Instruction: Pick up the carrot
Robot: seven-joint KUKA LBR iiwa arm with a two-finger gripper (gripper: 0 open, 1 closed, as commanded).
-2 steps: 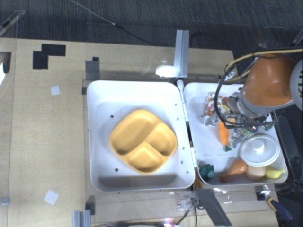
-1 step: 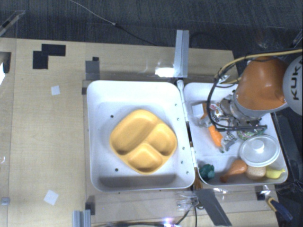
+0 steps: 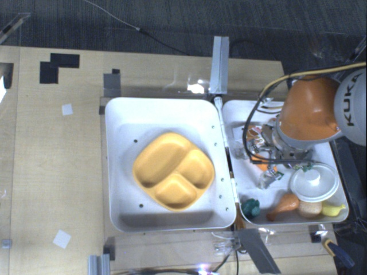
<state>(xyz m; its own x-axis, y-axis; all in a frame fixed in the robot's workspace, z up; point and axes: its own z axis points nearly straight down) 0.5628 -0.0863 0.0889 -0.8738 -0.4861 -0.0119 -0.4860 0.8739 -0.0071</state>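
Observation:
The arm's orange wrist [image 3: 309,110] hangs over the right bin [image 3: 246,119] and hides most of what is under it. My gripper [image 3: 268,164] reaches down at the wrist's lower left, amid cables and metal parts. A small orange piece [image 3: 260,166], probably the carrot, shows right beside the gripper on the bin floor, mostly hidden. I cannot tell whether the gripper touches it.
A tapered orange-brown toy [image 3: 285,204], a green item [image 3: 250,206], a white round bowl [image 3: 312,182], a beige piece [image 3: 310,209] and a yellow piece [image 3: 335,211] crowd the right bin's front. The left bin [image 3: 120,130] holds a yellow divided plate [image 3: 150,166].

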